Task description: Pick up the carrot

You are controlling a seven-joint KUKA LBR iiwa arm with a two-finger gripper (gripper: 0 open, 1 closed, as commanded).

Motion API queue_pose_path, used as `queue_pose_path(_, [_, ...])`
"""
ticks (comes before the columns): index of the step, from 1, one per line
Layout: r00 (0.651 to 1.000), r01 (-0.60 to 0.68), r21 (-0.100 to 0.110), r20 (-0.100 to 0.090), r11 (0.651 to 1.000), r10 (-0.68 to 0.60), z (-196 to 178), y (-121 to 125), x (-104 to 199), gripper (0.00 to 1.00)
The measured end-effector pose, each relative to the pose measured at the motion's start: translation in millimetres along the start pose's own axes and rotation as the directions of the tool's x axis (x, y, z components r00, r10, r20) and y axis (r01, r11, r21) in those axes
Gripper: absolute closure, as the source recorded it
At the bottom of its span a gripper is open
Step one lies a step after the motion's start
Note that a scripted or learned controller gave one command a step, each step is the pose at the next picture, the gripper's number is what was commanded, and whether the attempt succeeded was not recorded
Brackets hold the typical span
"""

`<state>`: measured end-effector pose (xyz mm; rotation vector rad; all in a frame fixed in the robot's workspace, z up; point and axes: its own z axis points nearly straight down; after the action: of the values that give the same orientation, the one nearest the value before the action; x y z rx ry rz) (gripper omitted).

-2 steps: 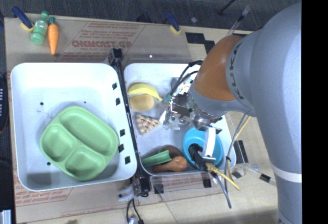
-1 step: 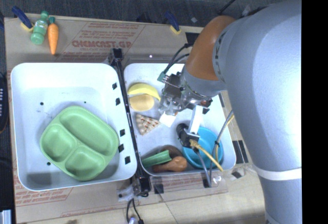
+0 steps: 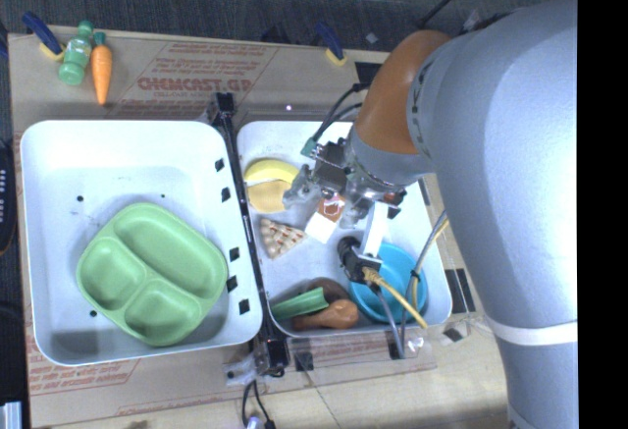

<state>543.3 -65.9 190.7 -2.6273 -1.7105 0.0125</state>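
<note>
Arm (image 3: pixel 500 172): smooth, rounded light-grey shell of large diameter. Orange band (image 3: pixel 397 93) encircles it above the wrist, glossy finish. Wrist assembly (image 3: pixel 343 184): grey metal housing with white blocks, a small red-brown part and dark fittings. Black cable (image 3: pixel 339 113) loops from the orange band to the wrist. Yellow cable (image 3: pixel 397 299) and thin dark leads trail beneath. A pale seam line (image 3: pixel 530 331) crosses the lower shell.

carrot (image 3: pixel 101 72), 11 o'clock: smooth matt plastic. Green tray (image 3: pixel 152 270): matt plastic, slight sheen. White bins (image 3: pixel 44 221): smooth glossy plastic. Bench sheet (image 3: pixel 196 74): printed matt cardboard. Arm (image 3: pixel 520 162): smooth grey casing.
</note>
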Motion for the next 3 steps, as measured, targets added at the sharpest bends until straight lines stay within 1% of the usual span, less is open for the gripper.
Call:
queue_pose_path(1, [0.966,0.26,0.001,0.0,0.966,-0.26,13,-12,-66,0.0])
queue_pose_path(2, [0.924,0.382,-0.002,-0.002,0.924,-0.382,41,-44,-68,0.0])
queue_pose_path(3, [0.847,0.531,-0.002,0.001,0.847,-0.531,101,14,-72,0.0])
